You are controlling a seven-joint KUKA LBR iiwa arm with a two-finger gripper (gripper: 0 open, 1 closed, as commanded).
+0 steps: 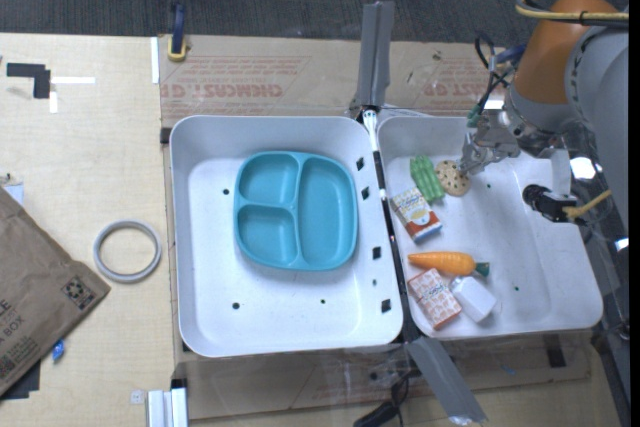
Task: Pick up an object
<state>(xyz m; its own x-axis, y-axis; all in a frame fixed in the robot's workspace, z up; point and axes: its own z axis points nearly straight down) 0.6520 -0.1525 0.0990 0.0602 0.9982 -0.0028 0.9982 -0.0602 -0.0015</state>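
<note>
Pincer (470, 158) at the arm's tip sits low over the far part of the right bin (560, 320), directly above a round brown cookie (453, 180); whether its tips are spread or closed cannot be told at this scale, and nothing is seen clamped between them. The pick therefore appears unfinished: every object lies on a bin floor, and the closing and lifting are judged to remain.

Near to far, the right bin holds:
- a small red-and-white box (433, 299) at the near left, touching a white bottle-like item (475, 299) just beside it;
- an orange toy carrot (444, 262) lying crosswise just beyond these two;
- a second small carton (416, 212), tilted, near the divider between the bins;
- a green ribbed item (427, 177), touching or nearly touching the cookie, which is the likely target given the pincer's position.

Left bin (190, 215) bears a blue three-compartment plate (297, 210), lying flat near its centre. On the bench to the left lie a grey tape ring (127, 249) and the corner of a brown cardboard box (35, 285).

Risk, as a judgement: the green item crowds the cookie, so a closing grasp may catch both or nudge one aside.
</note>
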